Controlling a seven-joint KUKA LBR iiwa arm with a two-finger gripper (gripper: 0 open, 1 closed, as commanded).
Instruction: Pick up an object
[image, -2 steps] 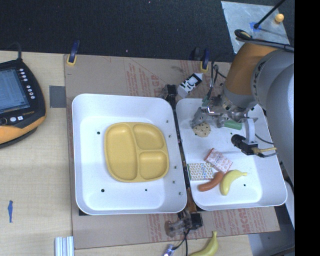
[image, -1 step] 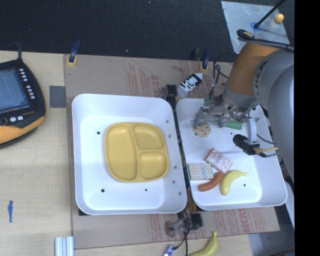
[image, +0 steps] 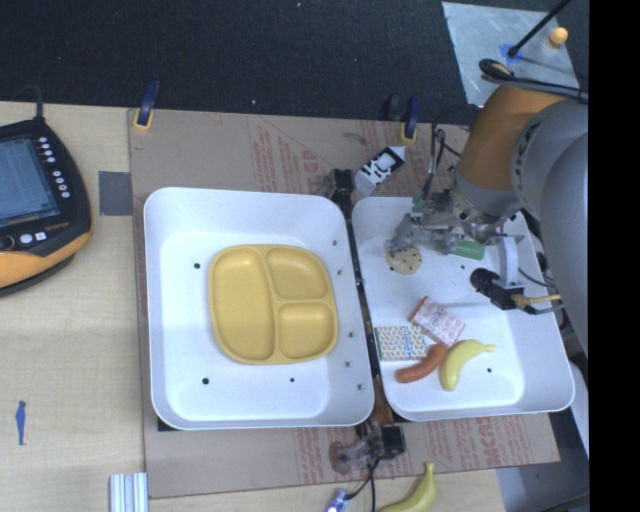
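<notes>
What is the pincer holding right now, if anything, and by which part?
It cannot be told. The pincer sits low over the cookie in the right bin.

— Where's the arm?
— Reaching in from the right, orange band uppermost, wrist bent down.
— And the gripper?
— Low, pointing left from the wrist.
</notes>
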